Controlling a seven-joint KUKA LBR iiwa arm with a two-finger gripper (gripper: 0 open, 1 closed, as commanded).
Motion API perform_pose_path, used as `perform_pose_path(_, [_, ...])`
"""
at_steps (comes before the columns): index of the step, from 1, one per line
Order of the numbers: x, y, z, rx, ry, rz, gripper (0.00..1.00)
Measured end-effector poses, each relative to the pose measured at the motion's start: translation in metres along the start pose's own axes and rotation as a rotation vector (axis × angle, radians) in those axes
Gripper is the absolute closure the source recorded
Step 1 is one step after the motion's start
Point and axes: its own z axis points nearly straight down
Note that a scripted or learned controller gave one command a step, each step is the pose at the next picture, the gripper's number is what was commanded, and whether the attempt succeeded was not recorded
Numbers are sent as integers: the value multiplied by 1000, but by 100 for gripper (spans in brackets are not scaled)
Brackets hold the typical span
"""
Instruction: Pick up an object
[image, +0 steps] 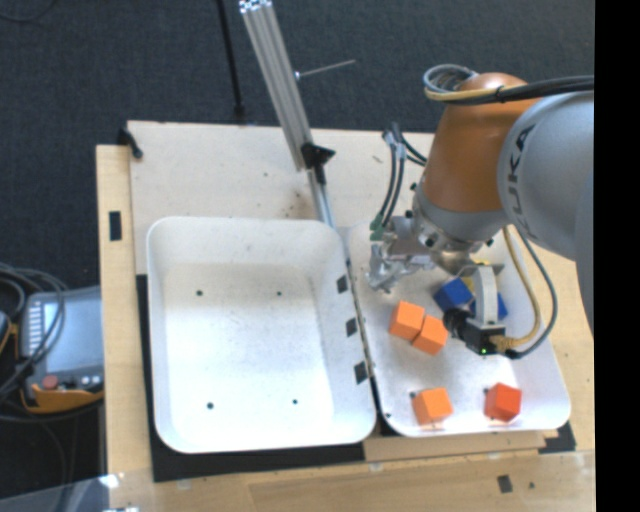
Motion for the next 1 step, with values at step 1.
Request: perform_pose_path(1, [49,-12,13,0,0,0,100])
